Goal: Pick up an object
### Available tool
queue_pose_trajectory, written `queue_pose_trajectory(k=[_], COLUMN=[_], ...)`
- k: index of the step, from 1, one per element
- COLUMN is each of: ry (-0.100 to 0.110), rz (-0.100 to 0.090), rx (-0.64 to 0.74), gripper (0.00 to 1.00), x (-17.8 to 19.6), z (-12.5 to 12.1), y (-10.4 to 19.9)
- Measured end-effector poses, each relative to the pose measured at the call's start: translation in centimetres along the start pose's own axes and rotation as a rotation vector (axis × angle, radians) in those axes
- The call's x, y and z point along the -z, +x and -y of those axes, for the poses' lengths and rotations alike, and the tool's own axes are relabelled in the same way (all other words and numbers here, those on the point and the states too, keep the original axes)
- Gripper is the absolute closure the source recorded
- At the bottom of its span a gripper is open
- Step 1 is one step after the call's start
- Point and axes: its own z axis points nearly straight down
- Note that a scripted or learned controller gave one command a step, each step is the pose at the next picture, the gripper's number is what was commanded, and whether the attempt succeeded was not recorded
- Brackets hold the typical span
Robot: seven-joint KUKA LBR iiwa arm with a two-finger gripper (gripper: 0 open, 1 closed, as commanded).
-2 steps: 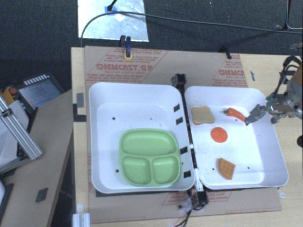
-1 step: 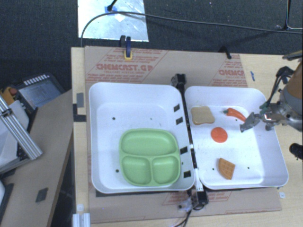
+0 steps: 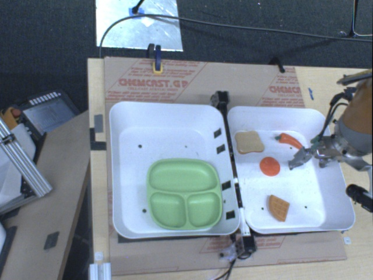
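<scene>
Your arm enters from the right, and its jaws (image 3: 298, 158) hang over the right bin (image 3: 335, 214) near that bin's right wall. They look parted, with one dark finger reaching left toward the bin's middle, and nothing sits between them. Judge the task as not yet begun in effect: no object is lifted, and every item lies flat on a bin floor.

Count for the right bin, four items:
- One tan bread slice (image 3: 249, 142) toward the far left corner.
- One orange carrot piece (image 3: 289, 139) near the far edge, just beyond the jaws.
- One orange-red round slice (image 3: 269, 166), possibly tomato, near the bin's middle, just left of the jaws.
- One brown wafer-like wedge (image 3: 278, 207) toward the near edge.

Count for the left bin (image 3: 125, 156): one green divided plate (image 3: 184, 192) with three compartments, lying toward the near right corner.

The nearest candidates are the carrot piece and the round slice; which one the program intends you cannot tell. What remains, in my judgement, is the whole pick: descend over one item, close on it, and raise it clear of the bin floor.

The surface (image 3: 192, 77) carries two bins in all.
</scene>
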Motion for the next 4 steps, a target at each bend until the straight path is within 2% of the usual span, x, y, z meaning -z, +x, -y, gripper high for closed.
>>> queue_pose_trajectory(k=[1, 2, 3, 4], ry=[0.002, -0.005, -0.007, -0.01], rz=[-0.001, 0.002, 0.002, 0.003], rx=[0.0, 0.001, 0.0, 0.004], gripper=[0.0, 1.0, 1.0, 1.0], x=[-6.3, -4.9, -0.4, 5.9], z=[0.0, -0.2, 0.1, -0.6], y=[0.1, 0.0, -0.2, 0.1])
